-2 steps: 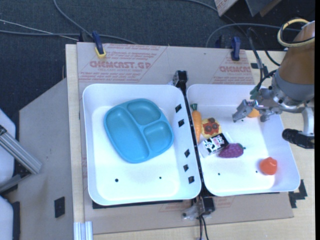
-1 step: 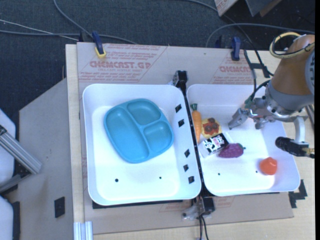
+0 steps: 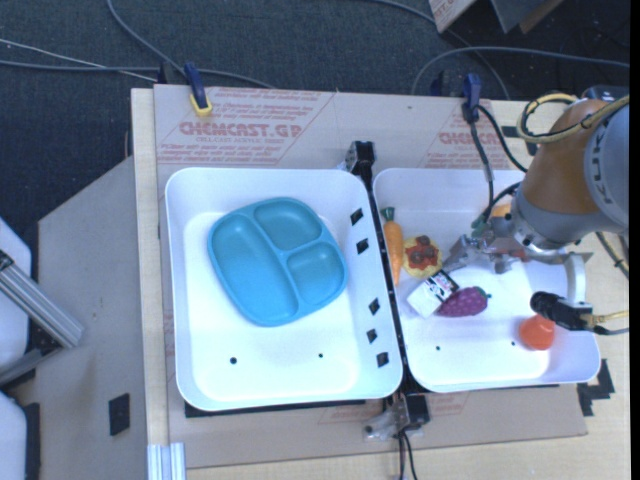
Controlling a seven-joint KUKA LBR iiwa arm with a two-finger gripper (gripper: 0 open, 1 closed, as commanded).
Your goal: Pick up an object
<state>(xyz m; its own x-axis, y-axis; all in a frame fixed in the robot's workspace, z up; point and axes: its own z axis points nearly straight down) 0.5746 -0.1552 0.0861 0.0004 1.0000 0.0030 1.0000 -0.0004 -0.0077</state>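
Figure. Overhead slanted view of the right bin (image 3: 470,183), which we take as our landmark. The arm (image 3: 565,183) enters across the bin's right wall, and its gripper (image 3: 478,248) hangs near the bin's middle, low over the floor. We cannot tell how the jaws stand; the metal parts at the wrist are too small and cluttered to read, and we see nothing between them.

Toward the bin's left wall lies a loose cluster: an orange carrot (image 3: 394,251) running lengthwise along that wall, a yellow-and-red toy (image 3: 421,255) just beside it, a white-and-black block (image 3: 432,293) nearer the bin's front, and a purple grape bunch (image 3: 463,301) touching that block. A small orange-red piece (image 3: 537,333) sits apart, by the bin's front right corner.

We judge the grape bunch the nearest candidate: it lies just frontward and slightly left of the gripper, its long axis roughly across the bin. The coming move would turn on shifting toward the bin's front edge and descending, with the jaws set across that axis.
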